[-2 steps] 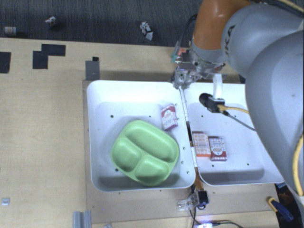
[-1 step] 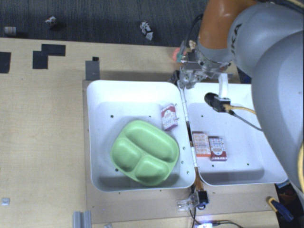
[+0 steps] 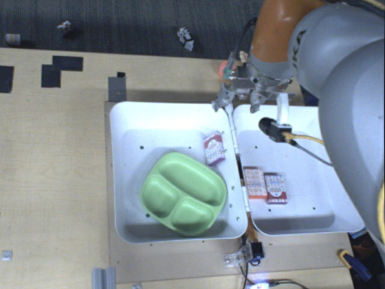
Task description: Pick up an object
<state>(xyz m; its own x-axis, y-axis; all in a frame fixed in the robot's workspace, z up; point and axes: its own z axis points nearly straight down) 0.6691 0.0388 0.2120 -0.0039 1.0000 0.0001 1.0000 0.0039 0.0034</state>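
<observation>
One claw [image 3: 239, 105] above bins' divider.

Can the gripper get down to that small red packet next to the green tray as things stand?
Probably yes. The small red packet lies uncovered in the left bin, just clear of the green tray, and the gripper sits above the bins' far edge nearby. The dividing wall beside the packet could crowd one finger.

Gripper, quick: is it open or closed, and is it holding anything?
Gripper: open, holding nothing, above the far end of the wall between the two bins.
</observation>
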